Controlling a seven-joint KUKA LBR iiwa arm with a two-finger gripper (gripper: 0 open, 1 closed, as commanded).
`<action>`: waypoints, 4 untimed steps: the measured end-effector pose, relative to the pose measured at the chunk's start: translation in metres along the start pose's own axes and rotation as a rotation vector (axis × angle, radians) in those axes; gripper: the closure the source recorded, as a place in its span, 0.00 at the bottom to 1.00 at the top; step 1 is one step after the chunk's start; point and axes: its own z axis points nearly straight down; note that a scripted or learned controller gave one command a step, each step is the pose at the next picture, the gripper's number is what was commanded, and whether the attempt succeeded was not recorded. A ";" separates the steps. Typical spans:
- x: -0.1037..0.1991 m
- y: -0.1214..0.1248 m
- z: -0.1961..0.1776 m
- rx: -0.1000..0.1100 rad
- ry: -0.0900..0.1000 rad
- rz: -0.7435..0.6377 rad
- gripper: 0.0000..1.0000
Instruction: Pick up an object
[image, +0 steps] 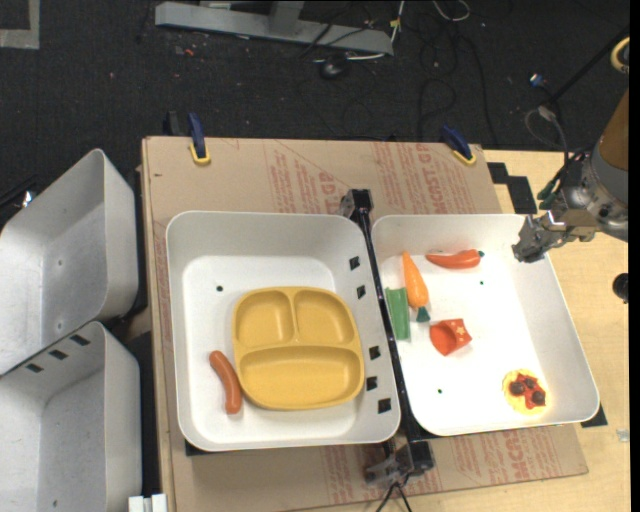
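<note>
Your claw hangs dark and small over the far right rim of the right bin, the arm cut off at the frame's right edge, and you cannot tell whether it is released or clenched. Nearest it, the red chili pepper lies with its long axis left to right at the bin's far side, bare white floor between them. Leftward the orange carrot and green piece crowd the divider running near to far, the red pepper chunk sits mid-bin, and the small pizza lies near the right corner.
</note>
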 end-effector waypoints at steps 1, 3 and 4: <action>0.059 -0.012 -0.001 0.010 0.005 -0.004 1.00; 0.165 -0.040 0.016 0.011 0.005 -0.005 1.00; 0.217 -0.053 0.035 0.012 0.005 -0.004 1.00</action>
